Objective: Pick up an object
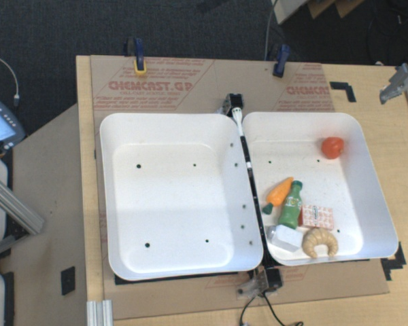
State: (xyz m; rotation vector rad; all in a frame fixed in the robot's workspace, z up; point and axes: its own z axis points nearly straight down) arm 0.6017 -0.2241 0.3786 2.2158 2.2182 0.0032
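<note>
Down at the near edge, a black clip [265, 280] with a trailing cable sits just below the seam where the two bins meet. Right above it comes the crowd. A croissant [320, 242] lies in the near corner of the right bin [375, 182]. A white block [285, 238] touches it on the left, and a pink-and-white box [317, 216] sits just behind it.

A green bottle [291, 206] lies on its side with its cap pointing to the far wall. It is pressed against the box on one side and against a carrot [281, 191] on the other. The carrot lies at a slant, close to the bin's left wall.

Well apart from that cluster, a tomato [332, 147] sits alone toward the far right corner, with bare white floor all around it. So every candidate for the pick is in the right bin.

The left bin [109, 182] shows four dark dots on its floor. Both bins rest on a cardboard sheet [211, 80] printed with red lettering. Two blue clamps [139, 54] [281, 60] hold the sheet to the surface [88, 250] at the far edge.

And the tool [397, 83]? It's a grey shape at the far right, outside the bins, beyond the right bin's far corner and well apart from the tomato. It touches none of the objects and carries nothing. I cannot tell whether it is released or clenched.
</note>
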